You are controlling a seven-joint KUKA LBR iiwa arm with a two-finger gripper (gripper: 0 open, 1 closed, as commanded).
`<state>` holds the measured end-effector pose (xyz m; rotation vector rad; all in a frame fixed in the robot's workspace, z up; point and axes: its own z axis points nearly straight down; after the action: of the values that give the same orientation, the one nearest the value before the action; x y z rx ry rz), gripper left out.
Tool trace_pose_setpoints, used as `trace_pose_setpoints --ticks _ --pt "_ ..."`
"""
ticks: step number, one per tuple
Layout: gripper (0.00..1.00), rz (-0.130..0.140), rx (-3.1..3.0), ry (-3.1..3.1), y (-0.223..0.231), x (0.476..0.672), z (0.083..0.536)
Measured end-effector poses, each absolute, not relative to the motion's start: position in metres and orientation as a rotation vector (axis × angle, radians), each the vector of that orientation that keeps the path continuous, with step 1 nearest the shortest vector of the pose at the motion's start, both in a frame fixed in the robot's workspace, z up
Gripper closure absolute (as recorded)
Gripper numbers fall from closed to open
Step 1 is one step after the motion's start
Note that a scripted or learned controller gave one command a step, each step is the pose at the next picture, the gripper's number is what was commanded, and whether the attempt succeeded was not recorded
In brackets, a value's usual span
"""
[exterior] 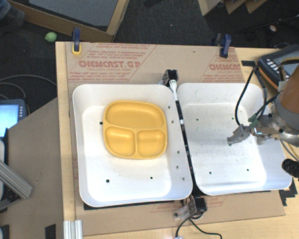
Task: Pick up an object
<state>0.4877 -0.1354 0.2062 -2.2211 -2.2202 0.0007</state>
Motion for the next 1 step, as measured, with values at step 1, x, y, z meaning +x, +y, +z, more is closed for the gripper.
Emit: trace_pose_setpoints --ticks 1 --pt "0.0 0.008 -2.229 -2.213 -0.2293 0.5054 0.1319"
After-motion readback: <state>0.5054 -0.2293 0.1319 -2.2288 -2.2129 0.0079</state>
